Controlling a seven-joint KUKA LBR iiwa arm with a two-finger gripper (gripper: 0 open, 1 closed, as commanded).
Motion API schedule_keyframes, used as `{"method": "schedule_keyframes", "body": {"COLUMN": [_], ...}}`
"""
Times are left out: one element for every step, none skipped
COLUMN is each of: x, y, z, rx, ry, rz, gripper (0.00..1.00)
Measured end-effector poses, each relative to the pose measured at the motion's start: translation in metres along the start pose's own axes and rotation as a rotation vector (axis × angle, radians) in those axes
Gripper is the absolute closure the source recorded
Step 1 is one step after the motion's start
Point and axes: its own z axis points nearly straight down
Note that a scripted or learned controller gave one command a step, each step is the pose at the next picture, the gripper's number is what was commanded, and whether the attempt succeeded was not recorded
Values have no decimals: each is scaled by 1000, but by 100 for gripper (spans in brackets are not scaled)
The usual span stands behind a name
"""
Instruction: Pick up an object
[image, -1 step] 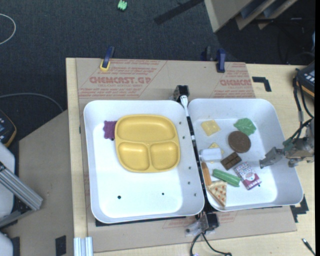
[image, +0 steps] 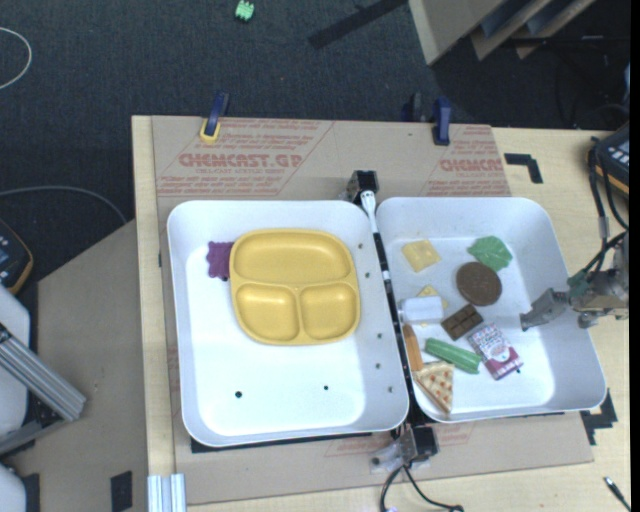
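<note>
The right bin (image: 560, 240) holds several toy foods. Among them are a brown round cookie (image: 479, 283), a green leafy piece (image: 490, 250), a yellow square (image: 420, 255), a dark chocolate bar (image: 461, 321), a white block (image: 425, 306), a green pod (image: 452, 352), a red and white packet (image: 497, 349) and a pizza slice (image: 436, 383). My gripper (image: 537, 312) reaches in low from the right edge, over the bin's right side. It sits right of the packet and the cookie and touches none of the foods.
The left bin (image: 270, 400) carries a yellow divided plate (image: 295, 285) with a purple piece (image: 218, 258) at its left rim. An orange stick (image: 411, 345) lies along the right bin's left wall. Cables hang at the far right (image: 605, 250).
</note>
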Motion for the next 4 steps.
{"method": "schedule_keyframes", "body": {"x": [2,-1,0,0], "y": [-2,2,4,7], "z": [43,103,106,94], "rx": [6,1,-1,-12], "ry": [4,4,6,0], "rz": [0,2,-1,-1], "gripper": [0,0,0,100]}}
